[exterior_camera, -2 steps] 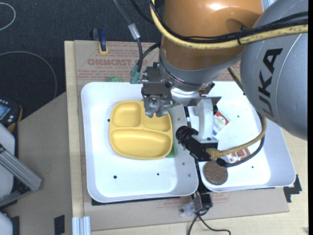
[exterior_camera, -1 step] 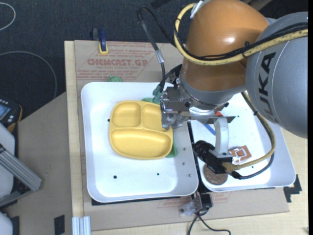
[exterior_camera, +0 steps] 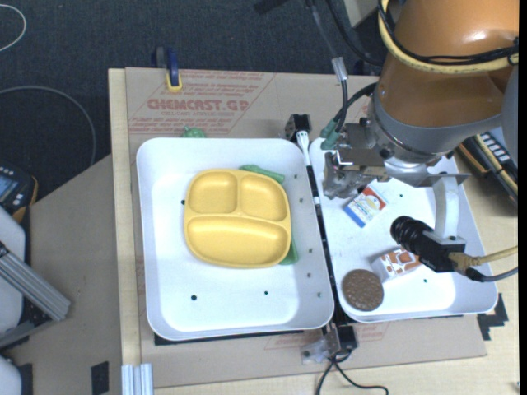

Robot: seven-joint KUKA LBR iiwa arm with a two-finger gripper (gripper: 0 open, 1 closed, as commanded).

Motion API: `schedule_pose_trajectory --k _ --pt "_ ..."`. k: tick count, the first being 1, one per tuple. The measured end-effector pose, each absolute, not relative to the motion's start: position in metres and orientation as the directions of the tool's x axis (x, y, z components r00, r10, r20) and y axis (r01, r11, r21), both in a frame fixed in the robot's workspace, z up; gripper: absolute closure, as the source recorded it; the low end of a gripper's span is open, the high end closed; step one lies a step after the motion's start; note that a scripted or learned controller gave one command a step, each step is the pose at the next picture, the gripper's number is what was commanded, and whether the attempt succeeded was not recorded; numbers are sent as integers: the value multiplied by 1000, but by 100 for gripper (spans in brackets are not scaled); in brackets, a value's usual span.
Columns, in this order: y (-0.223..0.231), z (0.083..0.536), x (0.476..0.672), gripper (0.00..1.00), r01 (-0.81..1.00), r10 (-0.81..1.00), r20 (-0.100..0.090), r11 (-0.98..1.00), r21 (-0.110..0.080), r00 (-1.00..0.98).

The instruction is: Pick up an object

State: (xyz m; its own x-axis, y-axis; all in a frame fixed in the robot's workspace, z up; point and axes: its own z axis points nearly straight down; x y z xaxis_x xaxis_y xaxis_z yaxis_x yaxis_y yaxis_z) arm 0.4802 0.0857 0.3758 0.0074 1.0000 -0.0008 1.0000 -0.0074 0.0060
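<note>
Hovering over the right bin (exterior_camera: pixel 461 303), gripper (exterior_camera: pixel 339 179) (grip unreadable) — small carton (exterior_camera: pixel 365 206) just beside.

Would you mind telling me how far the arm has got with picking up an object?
Done: the gripper is low over the right white bin, near the small blue-and-white packet. In hand: nothing visibly lifted. Left: the grasp and lift; the brown round disc and yellow divided plastic plate lie in their bins.

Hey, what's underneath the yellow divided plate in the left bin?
A green thing pokes out from under the yellow divided plate, at its upper edge and again along its right side. The plate covers the rest, so what it is cannot be told.
</note>
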Motion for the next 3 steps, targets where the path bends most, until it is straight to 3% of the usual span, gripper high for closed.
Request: schedule_pose_trajectory --k 1,2,3 --pt "93 307 478 100 1000 1000 -1 -1 -9 1" --pt "132 371 480 100 1000 1000 3 5 8 -5" --pt "130 378 480 100 1000 1000 0 1 2 -1"
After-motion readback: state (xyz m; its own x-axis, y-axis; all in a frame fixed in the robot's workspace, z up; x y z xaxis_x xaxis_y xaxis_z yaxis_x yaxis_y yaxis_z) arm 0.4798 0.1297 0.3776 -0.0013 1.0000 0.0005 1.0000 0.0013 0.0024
